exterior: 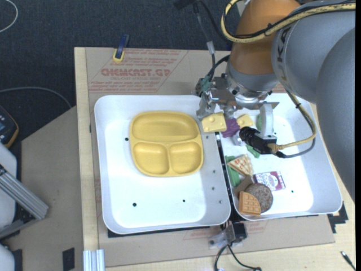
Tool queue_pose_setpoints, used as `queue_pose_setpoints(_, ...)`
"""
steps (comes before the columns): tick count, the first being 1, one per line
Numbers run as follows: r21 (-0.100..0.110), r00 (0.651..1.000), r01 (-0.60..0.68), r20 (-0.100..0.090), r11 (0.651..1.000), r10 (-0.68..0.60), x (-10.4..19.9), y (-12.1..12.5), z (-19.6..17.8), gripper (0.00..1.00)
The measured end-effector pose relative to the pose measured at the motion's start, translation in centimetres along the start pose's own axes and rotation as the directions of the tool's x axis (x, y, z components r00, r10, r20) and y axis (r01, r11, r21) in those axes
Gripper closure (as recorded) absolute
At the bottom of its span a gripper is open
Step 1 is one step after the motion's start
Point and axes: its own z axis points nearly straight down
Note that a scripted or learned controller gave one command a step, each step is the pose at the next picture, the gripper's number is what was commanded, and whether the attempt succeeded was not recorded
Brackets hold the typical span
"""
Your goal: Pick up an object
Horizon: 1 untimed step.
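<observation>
Starting nearest the camera, the right bin (316, 202) held a waffle (249, 202) touching a dark round cookie (261, 195), with a purple packet (269, 180) just beyond the cookie and a sandwich wedge (242, 165) farther back. Left of that wedge, across the divider, the yellow divided tray (166, 141) lay in the left bin (113, 168). Beyond the wedge, the pincer (217, 114) hung over the divider, and a pale yellow cheese block (214, 122) sat directly under its tip, long axis running toward the tray; whether it was gripped or merely touched could not be told. By my judgement, lifting would settle it.
</observation>
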Motion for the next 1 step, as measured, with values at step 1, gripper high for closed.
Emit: queue_pose_setpoints(1, 0.0, 1.0, -0.002, 0.001, 1.0, 0.002, 3.95, 1.68, -0.92, 1.0)
